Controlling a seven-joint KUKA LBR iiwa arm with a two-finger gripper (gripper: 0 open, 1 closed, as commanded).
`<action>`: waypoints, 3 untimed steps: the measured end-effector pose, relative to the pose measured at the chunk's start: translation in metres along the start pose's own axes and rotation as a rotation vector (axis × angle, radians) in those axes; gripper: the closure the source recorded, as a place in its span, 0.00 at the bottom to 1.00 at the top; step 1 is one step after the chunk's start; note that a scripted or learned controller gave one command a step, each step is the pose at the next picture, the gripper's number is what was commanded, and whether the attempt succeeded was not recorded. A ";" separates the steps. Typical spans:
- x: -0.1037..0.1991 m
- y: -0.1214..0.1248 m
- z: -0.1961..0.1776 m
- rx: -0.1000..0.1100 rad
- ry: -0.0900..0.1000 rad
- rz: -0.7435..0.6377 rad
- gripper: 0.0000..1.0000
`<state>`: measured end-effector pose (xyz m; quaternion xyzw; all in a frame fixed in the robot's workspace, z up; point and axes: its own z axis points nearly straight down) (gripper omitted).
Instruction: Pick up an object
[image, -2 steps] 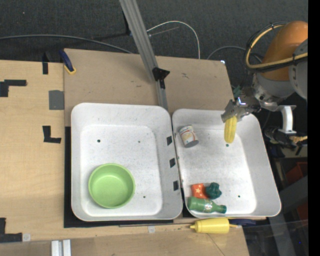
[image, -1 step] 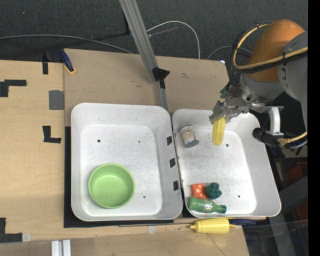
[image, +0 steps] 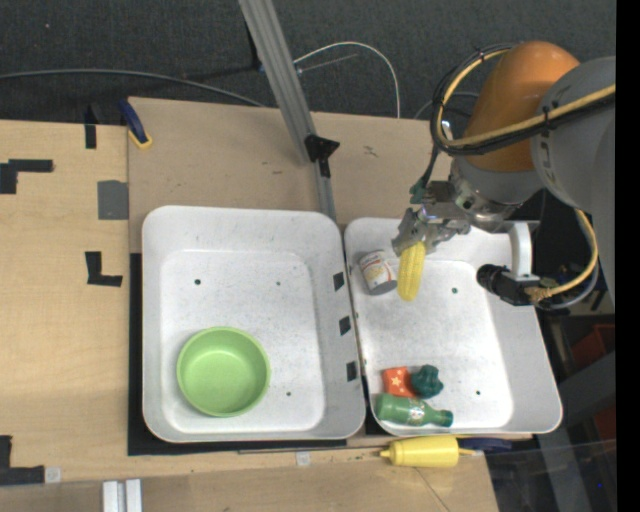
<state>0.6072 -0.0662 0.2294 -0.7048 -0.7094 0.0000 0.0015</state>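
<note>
Gripping: the gripper (image: 418, 240) hangs over the right bin (image: 520, 400), its fingers closed on the top end of a yellow corn cob (image: 410, 273).
Corn cob: hangs upright, near the bin's far left corner.
Beside it: a small can (image: 377, 271), just left of the cob.
Near edge: an orange toy (image: 397, 381), a dark green toy (image: 428, 380), a green bottle (image: 412, 410).
Left bin (image: 240, 235): holds a green bowl (image: 223, 371).
Bench: a yellow bottle (image: 424, 452) lies outside the right bin.
</note>
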 end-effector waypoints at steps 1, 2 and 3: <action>0.050 -0.020 0.011 0.001 -0.001 0.001 1.00; 0.094 -0.041 0.003 0.001 0.000 0.000 1.00; 0.153 -0.063 0.009 0.003 -0.001 -0.001 1.00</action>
